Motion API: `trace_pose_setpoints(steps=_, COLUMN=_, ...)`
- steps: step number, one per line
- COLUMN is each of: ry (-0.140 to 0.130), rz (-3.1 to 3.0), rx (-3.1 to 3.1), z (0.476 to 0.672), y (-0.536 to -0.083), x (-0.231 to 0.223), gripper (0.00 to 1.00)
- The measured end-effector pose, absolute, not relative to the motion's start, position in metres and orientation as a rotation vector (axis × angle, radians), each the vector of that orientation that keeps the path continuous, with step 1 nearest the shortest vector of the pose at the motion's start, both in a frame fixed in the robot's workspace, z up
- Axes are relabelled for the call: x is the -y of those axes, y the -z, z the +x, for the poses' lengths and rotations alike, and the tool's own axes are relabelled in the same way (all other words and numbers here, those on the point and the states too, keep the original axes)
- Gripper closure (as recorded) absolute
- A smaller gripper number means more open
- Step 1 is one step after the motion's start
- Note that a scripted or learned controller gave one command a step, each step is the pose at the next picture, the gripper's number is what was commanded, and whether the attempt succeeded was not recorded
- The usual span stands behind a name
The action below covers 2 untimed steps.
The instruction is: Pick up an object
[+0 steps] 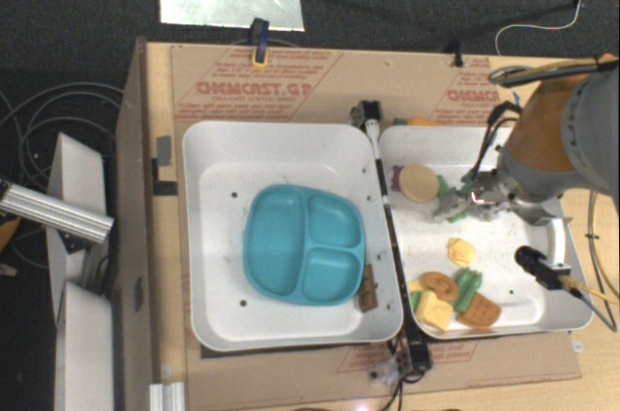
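Fingers [455, 205] hover low in the right bin [542, 327] beside a tan disc [419, 182]; their opening cannot be told.

Teal divided plate [305, 244] sits in left bin [208, 205]. Gripper [463, 203] hangs low in right bin [552, 317], beside round tan food piece [419, 182]; more toy food [452, 295] clusters near front edge.

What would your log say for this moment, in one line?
arm: over right bin | gripper: low beside round tan piece | left bin: blue tray

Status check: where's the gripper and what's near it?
Gripper low in right bin, beside tan round piece. Nothing seen between fingers. Yellow piece and food pile below it. Blue tray in left bin.
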State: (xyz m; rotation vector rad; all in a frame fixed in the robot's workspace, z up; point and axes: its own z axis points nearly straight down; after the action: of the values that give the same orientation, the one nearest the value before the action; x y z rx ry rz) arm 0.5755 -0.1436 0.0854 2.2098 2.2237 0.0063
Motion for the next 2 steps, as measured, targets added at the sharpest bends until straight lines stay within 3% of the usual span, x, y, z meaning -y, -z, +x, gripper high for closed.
trace_pose_setpoints(steps=1, ry=0.004, rz=2.227, rx=-2.222, z=0.506, y=-0.085, x=0.145, gripper=0.0)
trace_pose_setpoints(steps=2, ry=-0.005, rz=2.212, rx=-2.224, z=0.554, y=-0.085, x=0.146, gripper=0.0)
